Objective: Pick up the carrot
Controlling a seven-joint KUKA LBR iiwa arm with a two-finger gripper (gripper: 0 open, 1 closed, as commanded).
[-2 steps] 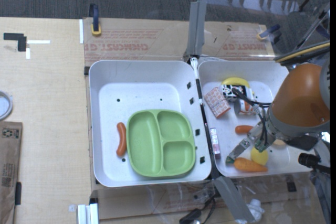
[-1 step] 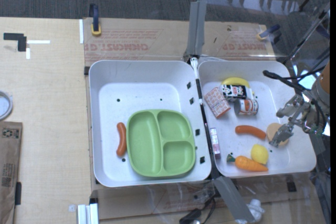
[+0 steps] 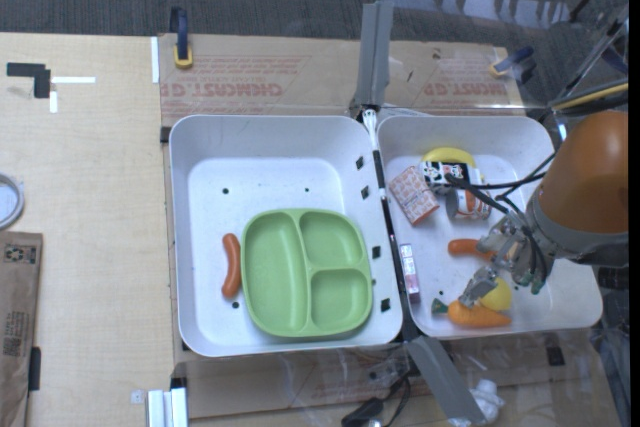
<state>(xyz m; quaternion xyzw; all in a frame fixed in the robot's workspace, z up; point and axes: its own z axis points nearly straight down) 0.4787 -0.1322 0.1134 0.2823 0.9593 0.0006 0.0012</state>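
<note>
The carrot (image 3: 478, 316), orange with a small green tip at its left end, lies near the front wall of the right bin (image 3: 570, 310). My gripper (image 3: 492, 277) hangs just above and behind it, pointing down and to the left from the grey wrist and orange band. A yellow object (image 3: 499, 296) sits between the gripper and the carrot. The gripper body hides how it stands, and I see nothing lifted.
In the right bin a small orange piece (image 3: 463, 247) lies left of the gripper, with a patterned packet (image 3: 413, 194), a black-and-white carton (image 3: 446, 174) and a yellow item (image 3: 447, 156) further back. The left bin (image 3: 190, 215) holds a green divided plate (image 3: 305, 272) and a sausage (image 3: 231, 266).
</note>
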